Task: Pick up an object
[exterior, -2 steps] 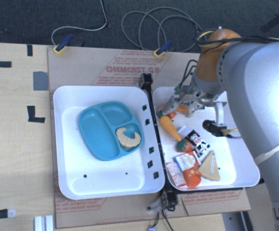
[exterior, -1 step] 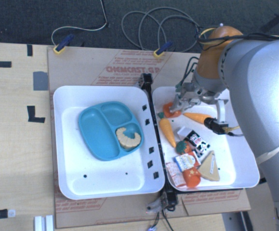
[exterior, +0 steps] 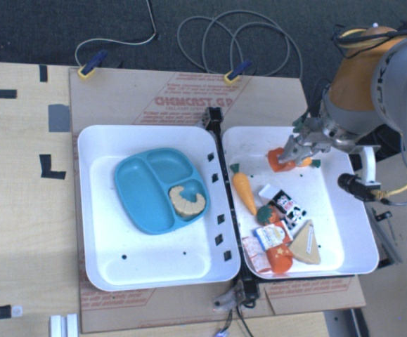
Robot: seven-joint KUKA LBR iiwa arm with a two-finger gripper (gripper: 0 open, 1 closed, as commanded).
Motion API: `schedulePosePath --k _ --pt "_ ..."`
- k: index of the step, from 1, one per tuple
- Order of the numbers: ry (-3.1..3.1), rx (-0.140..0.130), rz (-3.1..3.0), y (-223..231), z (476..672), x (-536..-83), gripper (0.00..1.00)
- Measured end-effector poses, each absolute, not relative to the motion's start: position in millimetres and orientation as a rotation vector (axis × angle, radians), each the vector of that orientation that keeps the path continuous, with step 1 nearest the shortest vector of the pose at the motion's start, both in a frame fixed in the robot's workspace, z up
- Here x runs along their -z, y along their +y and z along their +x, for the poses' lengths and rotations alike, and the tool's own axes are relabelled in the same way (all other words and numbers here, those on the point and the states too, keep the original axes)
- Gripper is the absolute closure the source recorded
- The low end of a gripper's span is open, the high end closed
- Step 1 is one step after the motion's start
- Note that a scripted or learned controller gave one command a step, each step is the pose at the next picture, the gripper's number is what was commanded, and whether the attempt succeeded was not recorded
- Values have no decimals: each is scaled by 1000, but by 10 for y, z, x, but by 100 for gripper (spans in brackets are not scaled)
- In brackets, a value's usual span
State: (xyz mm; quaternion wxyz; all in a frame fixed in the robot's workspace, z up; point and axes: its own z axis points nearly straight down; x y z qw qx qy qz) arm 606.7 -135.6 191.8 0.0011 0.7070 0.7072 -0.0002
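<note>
Orange toy [exterior: 286, 160] is seen just under the jaws; whether it is grasped cannot be told. A straight, slow lift is advised.

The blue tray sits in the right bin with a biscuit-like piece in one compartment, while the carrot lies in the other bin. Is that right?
Not quite. The camera view shows the blue tray in the left bin, not the right. The rest holds: a biscuit-like piece sits in one compartment, and the carrot lies in the other bin.
</note>
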Motion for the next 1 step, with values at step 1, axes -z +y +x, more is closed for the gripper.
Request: schedulePosePath --k 1 --pt "2224 -1 2220 -980 5899 -2228 100"
